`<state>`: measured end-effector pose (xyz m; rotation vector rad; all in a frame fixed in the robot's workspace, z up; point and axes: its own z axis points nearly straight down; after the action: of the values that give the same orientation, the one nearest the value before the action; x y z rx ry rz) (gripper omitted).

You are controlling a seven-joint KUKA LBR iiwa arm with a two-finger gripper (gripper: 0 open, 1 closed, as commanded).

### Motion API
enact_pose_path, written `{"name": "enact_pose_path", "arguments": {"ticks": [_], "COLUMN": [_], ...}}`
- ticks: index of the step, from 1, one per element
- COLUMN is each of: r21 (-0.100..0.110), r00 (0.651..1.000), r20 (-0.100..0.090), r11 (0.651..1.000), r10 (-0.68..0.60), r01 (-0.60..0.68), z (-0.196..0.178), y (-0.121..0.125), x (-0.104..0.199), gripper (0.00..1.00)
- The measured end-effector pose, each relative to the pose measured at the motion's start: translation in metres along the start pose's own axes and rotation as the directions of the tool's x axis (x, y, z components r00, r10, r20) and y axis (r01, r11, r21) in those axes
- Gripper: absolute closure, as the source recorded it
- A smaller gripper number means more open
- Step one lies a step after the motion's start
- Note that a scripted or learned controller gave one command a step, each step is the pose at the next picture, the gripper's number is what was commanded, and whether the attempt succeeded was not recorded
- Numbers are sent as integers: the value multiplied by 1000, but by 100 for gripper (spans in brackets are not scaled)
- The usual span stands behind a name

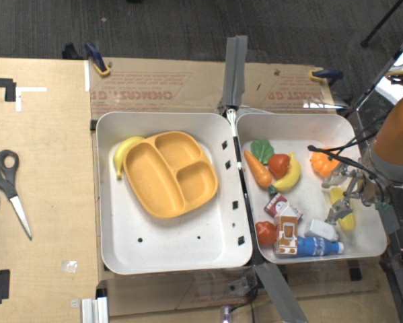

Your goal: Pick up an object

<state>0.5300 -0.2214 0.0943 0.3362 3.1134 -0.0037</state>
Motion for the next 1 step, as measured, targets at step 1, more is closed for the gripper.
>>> {"name": "enact_pose_path", "arguments": {"ticks": [1], "r21": [1], "r00": [1000], "r20": [2], "r11": [1000], "r10": [-5], "r01": [5], "z": [-10], "y": [1], "x": [-2], "gripper": [100]}}
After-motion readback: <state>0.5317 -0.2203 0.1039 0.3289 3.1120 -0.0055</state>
